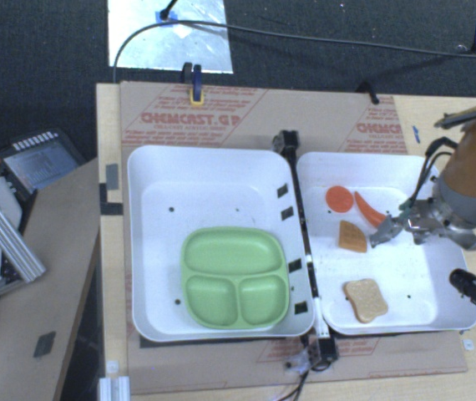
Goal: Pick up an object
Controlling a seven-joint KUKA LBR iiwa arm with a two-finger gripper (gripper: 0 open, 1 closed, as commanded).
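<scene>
The worktop [246,107] carries two shallow white bins side by side. The left bin [150,224] holds a green divided plate [235,276], set toward its near side. The right bin [413,307] holds four small food pieces, all loose and well apart from the plate.

The grey arm [472,182] reaches in from the right, and its pincer [386,232] hangs low over the middle of the right bin; whether it is apart or together I cannot tell at this size, and nothing visibly sits in it.

Largest of the pieces is the toast slice [365,299], lying flat near the bin's front wall. It is probably light and stiff, but thin, so it would need taking across its short edges. The tan wedge [352,237] lies just beside the pincer's tip and looks the easiest target: chunky, with flat sides to pinch. The orange-red carrot-like stick [371,209] lies slanted behind it and may roll. The round red piece [339,198], smallest, looks smooth and could slip.
</scene>
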